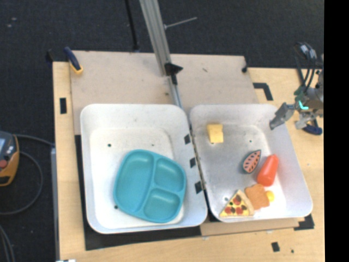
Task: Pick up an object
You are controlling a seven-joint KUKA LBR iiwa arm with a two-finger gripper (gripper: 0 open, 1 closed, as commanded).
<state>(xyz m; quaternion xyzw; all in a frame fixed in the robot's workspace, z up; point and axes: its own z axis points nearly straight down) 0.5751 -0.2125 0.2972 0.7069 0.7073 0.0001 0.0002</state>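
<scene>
Orange toy carrot (268, 170) lies in the right bin (292, 146), beside the watermelon slice (251, 161). The claw (283, 115) hangs over that bin's far right edge; maybe open, I cannot tell.

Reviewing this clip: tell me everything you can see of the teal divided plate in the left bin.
The teal plate is a rounded, glossy tray that looks like plastic, with three recessed compartments: one large one at its left and two smaller ones at its right. It lies flat and right side up, turned slightly askew, on the floor of the left bin, toward the near right corner. Nothing lies in its compartments and nothing touches it but the bin.
</scene>
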